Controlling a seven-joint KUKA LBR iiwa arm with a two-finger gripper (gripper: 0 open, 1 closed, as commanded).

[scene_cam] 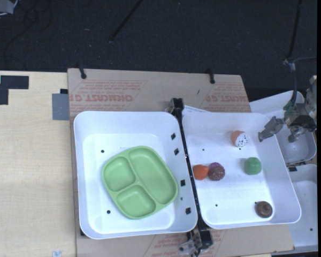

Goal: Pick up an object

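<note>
The right bin (278,197) holds several small objects: an orange and white piece (238,138) near the back, a green cup-like piece (252,166), a red-orange piece (200,172) touching a dark purple ball (217,171), and a brown ring (264,209) at the front right. My gripper (278,134) hangs over this bin's right rim, to the right of the orange and white piece. It is open, with nothing between its fingers (266,129).
A green divided plate (139,182) lies in the left bin (91,143). A black divider (184,170) runs between the two bins. Both stand on a cardboard sheet (150,92), and a pale table lies to the left.
</note>
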